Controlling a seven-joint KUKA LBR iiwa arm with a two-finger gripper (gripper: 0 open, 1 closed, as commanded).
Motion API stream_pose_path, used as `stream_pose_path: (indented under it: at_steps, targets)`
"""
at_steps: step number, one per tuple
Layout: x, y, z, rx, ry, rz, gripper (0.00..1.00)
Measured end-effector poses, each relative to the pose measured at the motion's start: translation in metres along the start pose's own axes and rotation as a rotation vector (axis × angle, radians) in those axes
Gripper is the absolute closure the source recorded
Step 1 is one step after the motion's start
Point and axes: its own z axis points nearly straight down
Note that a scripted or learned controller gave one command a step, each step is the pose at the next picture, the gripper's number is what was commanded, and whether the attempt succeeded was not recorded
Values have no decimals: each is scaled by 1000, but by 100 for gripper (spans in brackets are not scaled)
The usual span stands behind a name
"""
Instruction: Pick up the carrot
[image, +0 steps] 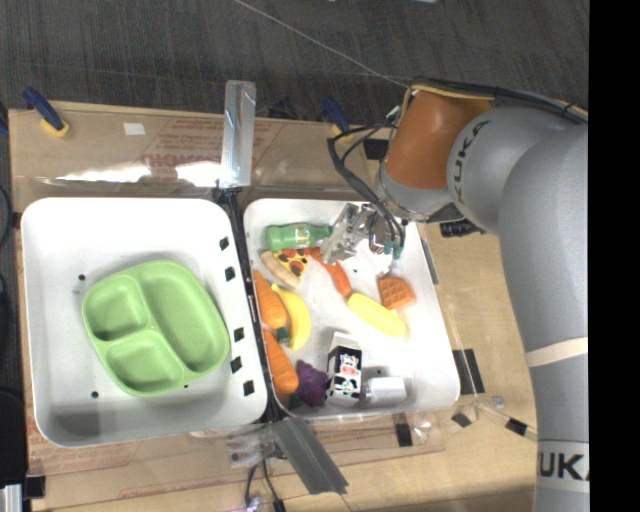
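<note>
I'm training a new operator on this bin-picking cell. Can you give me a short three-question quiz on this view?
1. True or false: the green divided plate lies in the left bin.
2. Which sits nearest the gripper? A) green bottle B) purple grapes C) small milk carton
3. Fill in: the long carrot lies along the right bin's ____ wall.

Key: 1 true; 2 A; 3 left.
</note>
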Motion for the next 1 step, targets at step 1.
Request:
stream_pose_path:
  at_steps: [1]
  targets:
    - [-4, -34, 11, 0, -3, 129, 100]
